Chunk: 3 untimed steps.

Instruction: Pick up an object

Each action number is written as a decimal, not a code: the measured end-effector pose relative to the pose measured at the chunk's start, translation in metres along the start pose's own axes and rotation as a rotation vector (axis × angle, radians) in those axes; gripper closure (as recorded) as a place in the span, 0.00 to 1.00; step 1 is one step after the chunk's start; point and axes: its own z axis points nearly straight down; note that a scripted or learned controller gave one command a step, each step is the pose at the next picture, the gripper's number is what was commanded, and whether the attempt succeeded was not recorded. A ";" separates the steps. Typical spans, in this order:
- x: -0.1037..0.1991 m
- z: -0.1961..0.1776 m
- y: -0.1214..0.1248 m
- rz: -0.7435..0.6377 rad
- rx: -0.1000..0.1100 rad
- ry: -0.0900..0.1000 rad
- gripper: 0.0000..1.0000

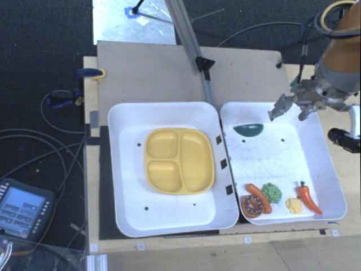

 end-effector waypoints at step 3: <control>0.011 0.111 0.016 -0.002 0.005 0.000 0.00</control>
